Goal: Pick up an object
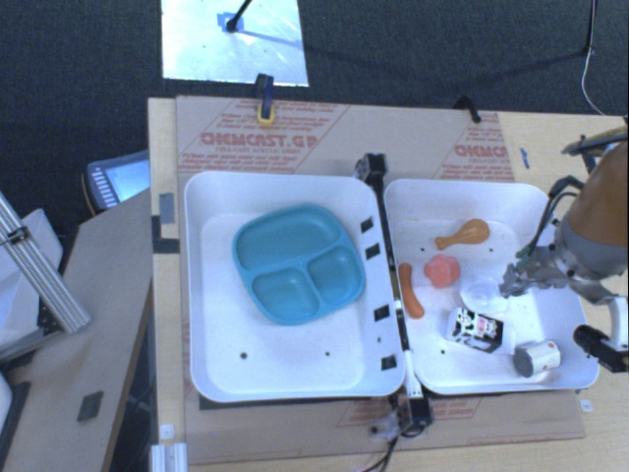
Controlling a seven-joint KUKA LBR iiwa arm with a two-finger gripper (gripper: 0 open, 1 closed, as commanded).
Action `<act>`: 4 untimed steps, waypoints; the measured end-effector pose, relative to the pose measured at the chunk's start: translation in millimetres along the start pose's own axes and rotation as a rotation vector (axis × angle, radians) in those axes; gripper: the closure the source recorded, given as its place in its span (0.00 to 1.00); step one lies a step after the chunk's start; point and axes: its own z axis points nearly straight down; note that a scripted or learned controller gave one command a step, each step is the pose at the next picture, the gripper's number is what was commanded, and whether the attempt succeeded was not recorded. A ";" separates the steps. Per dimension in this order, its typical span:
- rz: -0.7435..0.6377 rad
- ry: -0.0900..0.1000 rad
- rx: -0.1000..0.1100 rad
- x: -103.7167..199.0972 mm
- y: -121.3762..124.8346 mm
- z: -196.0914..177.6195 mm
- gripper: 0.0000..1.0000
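Note:
The right bin (521, 203) holds an orange drumstick-shaped toy (464, 233), a pink ball (442, 270), an orange carrot-like stick (411, 291), a black-and-white carton (478, 328) and a grey cylinder (536, 358). A small clear object (481, 292) lies between the ball and the carton. My gripper (513, 280) hangs low over the right half of this bin, just right of the clear object and above the carton. Nothing is visibly held in it. The arm's orange band (601, 219) rises behind it at the right edge.
The left bin (211, 362) holds a blue divided plate (298, 262). A black clip strip (385, 273) runs along the seam between the bins. Both bins rest on a cardboard sheet (295, 138). A grey tablet (116, 180) sits off the bench's left.

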 end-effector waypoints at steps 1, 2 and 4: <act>-0.002 0.000 -0.002 1.6 -1.9 -44.1 1.00; -0.003 -0.001 -0.005 6.0 7.0 -105.0 1.00; -0.007 0.002 0.002 53.2 11.4 -104.1 1.00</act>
